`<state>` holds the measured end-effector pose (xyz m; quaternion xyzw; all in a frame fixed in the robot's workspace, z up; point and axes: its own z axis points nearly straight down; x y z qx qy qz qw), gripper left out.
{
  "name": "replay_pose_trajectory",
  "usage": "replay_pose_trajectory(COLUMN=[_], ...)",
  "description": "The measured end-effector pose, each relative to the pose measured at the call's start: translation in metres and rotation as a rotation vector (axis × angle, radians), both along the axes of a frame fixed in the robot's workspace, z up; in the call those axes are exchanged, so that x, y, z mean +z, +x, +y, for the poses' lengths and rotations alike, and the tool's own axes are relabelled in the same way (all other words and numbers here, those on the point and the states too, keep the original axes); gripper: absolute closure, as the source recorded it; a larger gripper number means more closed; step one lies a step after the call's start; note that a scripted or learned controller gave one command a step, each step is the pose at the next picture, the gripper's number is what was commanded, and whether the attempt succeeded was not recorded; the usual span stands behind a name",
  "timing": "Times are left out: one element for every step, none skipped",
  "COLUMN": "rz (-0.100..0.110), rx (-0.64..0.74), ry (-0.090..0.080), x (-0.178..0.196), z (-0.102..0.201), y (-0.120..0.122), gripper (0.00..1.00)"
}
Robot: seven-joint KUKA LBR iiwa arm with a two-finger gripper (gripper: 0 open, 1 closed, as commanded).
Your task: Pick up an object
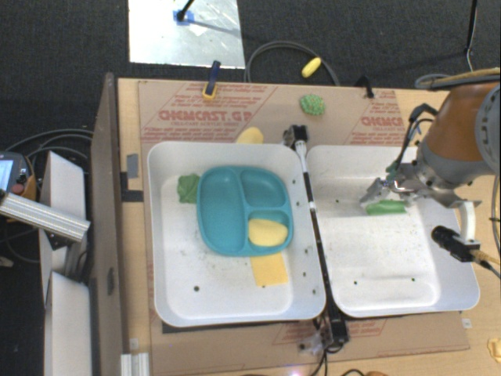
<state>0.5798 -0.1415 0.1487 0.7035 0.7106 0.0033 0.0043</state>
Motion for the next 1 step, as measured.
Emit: replay_pose_trajectory(rz=[0.009], rx=[0.003], ry=[0.004], x=[0.0374], z=[0.1101], y=[-0.0372], gripper=[1.0])
